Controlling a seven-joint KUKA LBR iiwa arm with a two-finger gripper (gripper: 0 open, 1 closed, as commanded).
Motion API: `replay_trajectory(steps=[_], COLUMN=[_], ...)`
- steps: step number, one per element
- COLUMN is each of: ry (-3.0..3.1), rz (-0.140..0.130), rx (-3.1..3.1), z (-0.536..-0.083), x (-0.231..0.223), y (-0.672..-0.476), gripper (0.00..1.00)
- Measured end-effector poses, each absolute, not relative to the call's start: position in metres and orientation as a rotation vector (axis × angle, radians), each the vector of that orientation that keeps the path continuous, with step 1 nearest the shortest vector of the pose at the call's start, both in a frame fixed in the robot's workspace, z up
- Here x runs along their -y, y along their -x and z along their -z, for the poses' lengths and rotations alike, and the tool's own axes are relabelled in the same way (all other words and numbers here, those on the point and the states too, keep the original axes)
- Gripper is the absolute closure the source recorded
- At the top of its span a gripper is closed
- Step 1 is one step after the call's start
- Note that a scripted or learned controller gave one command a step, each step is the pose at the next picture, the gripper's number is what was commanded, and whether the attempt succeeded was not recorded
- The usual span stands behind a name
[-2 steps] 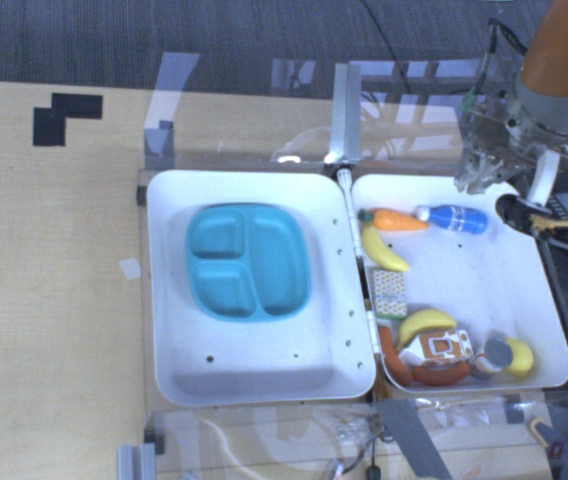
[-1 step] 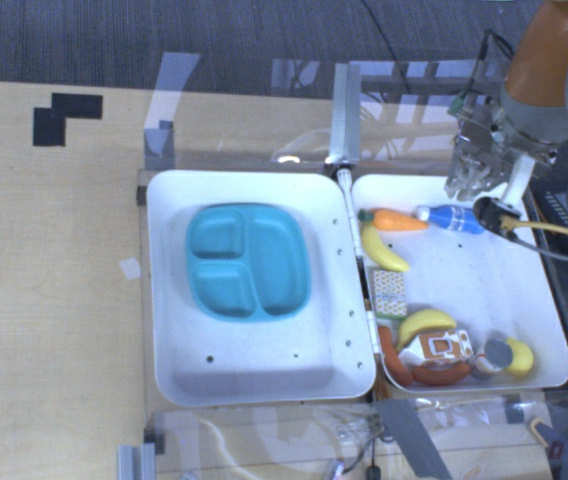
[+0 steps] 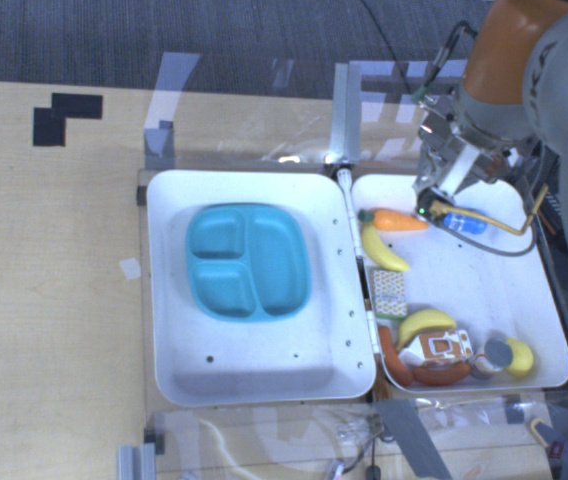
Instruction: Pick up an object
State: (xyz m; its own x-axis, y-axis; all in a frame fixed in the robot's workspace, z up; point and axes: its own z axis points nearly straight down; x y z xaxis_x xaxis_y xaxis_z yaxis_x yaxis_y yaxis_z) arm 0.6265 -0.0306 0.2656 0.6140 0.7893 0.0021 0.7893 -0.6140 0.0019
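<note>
Camera view: claw, finger state indiscernible, hovers in the right bin at 12 o'clock, just beside the carrot; a blue plate lies in the left bin.

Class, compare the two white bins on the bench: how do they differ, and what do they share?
The left bin holds one blue divided tray; the right bin holds many small items, among them a carrot and a banana. The gripper hangs over the right bin, not the left bin. Both are shallow and white.
</note>
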Motion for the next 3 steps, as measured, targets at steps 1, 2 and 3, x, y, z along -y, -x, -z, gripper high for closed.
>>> replay_trajectory(steps=[1, 2, 3], ry=[-2.841, -2.805, -2.867], rz=[-0.001, -0.003, -0.003], rx=[-1.342, -1.409, -1.282], z=[-0.261, -0.272, -0.256], x=[0.016, 0.071, 0.073], y=[-0.616, -0.613, -0.641], gripper=[1.0, 1.0, 1.0])
